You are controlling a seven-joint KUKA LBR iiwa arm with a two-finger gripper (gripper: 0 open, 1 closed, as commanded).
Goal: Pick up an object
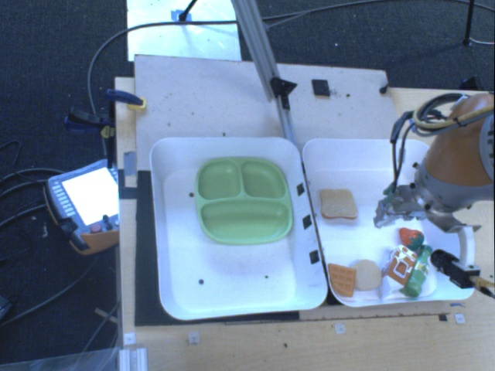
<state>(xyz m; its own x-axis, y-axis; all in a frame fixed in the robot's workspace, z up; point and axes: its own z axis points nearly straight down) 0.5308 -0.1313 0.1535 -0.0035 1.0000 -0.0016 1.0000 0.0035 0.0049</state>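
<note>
The right bin holds several small food items. A slice of toast lies near its left side. At the front lie an orange cracker and a round beige biscuit. An orange-and-white carton, a green item and a red piece cluster at the front right. My gripper hangs over the right bin, to the right of the toast and just above the red piece. I see nothing held in it.
The left bin carries a green divided plate. A metal pole slants across the back board. A handheld pendant sits off the bench at left. The orange-banded arm fills the right bin's far right side.
</note>
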